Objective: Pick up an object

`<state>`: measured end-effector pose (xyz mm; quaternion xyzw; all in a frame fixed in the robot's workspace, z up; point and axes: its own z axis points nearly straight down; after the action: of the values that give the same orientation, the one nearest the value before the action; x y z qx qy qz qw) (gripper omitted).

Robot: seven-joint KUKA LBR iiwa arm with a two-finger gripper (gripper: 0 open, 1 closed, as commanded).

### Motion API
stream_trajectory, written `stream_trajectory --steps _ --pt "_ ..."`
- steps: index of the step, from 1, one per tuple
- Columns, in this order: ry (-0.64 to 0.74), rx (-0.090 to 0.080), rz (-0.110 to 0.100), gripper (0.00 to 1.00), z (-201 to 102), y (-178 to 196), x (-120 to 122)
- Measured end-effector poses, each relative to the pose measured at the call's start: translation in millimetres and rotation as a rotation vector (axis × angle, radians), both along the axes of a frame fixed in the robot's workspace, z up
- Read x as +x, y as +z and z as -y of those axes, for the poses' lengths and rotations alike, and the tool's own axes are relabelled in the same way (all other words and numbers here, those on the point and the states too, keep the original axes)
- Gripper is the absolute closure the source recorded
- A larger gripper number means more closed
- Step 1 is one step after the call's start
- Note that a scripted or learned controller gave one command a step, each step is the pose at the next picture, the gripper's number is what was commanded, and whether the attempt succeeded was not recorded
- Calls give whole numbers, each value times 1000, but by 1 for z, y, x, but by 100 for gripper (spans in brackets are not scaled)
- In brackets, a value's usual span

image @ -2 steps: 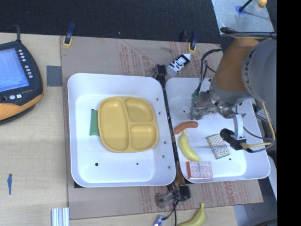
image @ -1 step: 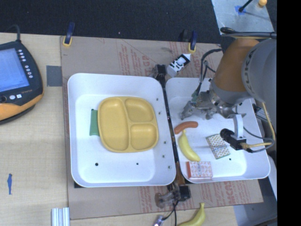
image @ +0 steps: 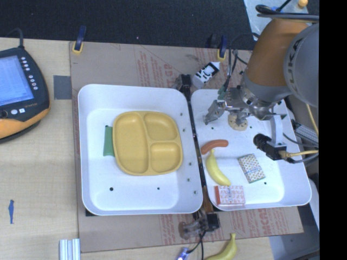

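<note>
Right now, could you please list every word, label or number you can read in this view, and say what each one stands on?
None can be read.
Cardboard sheet: faint red print, too blurred.
Pendant screen: too small.
Patterned box: markings blurred.
Black-and-white tag: illegible.

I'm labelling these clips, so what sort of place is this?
Probably a robotics lab bench for pick-up tests: a robot arm over two white bins of toy food, cardboard clamped beneath, and a control tablet beside them.

2 bins sit side by side on the tabletop (image: 38, 188). Left bin (image: 92, 194): divided tray (image: 146, 143). Right bin (image: 298, 191): sausage (image: 214, 145) behind banana (image: 216, 170), 2 packets (image: 251, 168) (image: 230, 195) right and front, cookie (image: 237, 122) at back.
</note>
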<state>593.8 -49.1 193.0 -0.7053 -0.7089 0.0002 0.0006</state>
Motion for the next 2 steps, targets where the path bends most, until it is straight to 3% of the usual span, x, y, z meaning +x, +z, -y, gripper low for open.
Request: stream_trajectory --steps 1,2 --pt "1 -2 -4 0 1 -1 -64" --pt "-2 -1 9 0 46 -96 -20"
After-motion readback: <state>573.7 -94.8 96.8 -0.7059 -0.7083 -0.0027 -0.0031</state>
